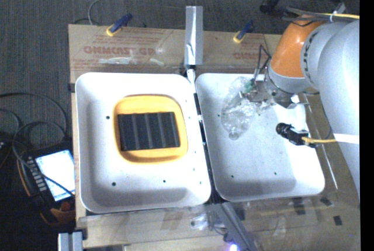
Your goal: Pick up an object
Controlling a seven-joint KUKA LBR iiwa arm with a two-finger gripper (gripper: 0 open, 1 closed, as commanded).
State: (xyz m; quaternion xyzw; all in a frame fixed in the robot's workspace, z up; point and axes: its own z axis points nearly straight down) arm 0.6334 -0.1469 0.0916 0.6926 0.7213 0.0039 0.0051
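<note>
- Bins (140,200): smooth matt white plastic.
- Tray (151,152): yellow plastic rim, black ribbed centre.
- Clear crinkly plastic obj (238,111), glossy.
- Bench board (134,50): cardboard-like, matt.

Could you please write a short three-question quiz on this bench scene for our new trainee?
1. True or false: the yellow tray lies in the right bin.
2. Which thing is nearest the gripper? A) the yellow tray B) the clear plastic C) the blue clamp
3. Fill in: the arm bears an ______ band above its wrist.

Key
1. False; it lies in the left bin.
2. B; the crumpled clear plastic lies in the right bin, right at the gripper.
3. orange
</note>
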